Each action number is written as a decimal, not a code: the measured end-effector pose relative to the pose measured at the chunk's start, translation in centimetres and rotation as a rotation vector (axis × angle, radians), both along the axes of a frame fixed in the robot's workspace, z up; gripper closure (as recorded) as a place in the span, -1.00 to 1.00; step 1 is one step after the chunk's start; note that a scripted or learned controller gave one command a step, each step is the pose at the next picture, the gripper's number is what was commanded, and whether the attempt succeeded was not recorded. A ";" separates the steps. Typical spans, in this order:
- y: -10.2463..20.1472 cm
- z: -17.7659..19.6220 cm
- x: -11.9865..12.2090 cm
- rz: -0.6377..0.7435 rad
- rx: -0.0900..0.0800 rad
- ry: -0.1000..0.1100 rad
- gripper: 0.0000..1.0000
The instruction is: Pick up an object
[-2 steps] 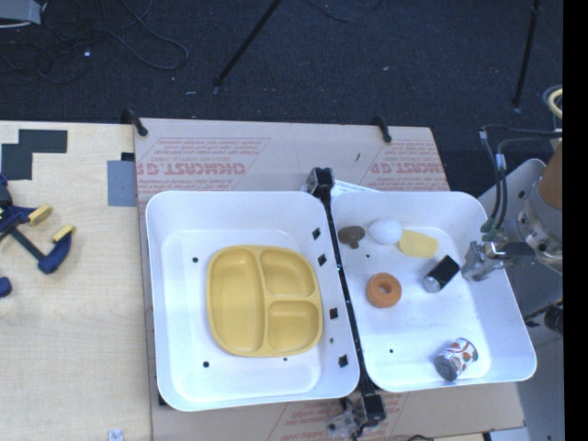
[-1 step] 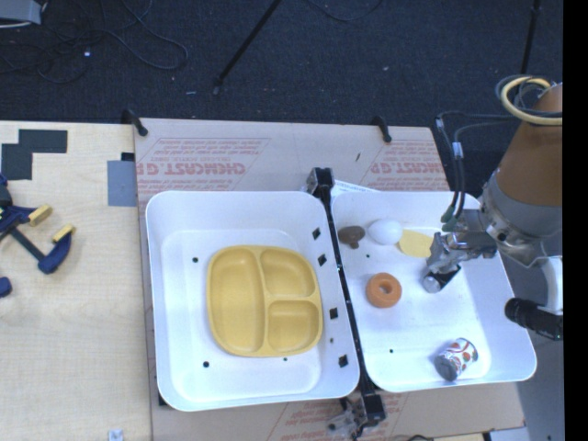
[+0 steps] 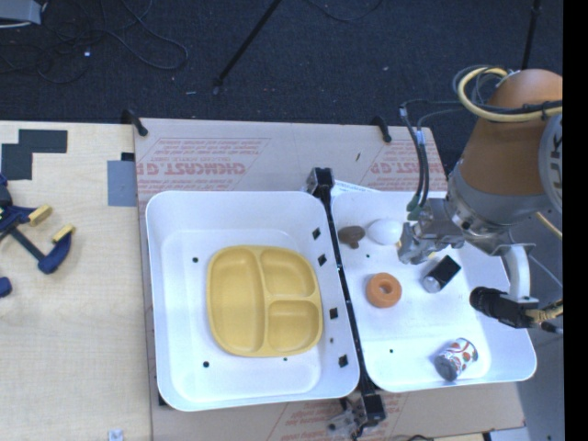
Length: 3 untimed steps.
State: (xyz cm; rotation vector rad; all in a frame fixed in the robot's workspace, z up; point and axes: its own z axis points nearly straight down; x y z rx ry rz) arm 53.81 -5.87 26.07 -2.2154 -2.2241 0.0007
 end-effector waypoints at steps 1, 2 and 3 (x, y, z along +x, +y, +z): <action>5.3 -1.7 0.7 -0.002 -0.001 0.003 1.00; 9.6 -2.8 2.2 -0.001 -0.001 0.002 1.00; 15.4 -3.8 3.3 0.000 -0.001 0.001 1.00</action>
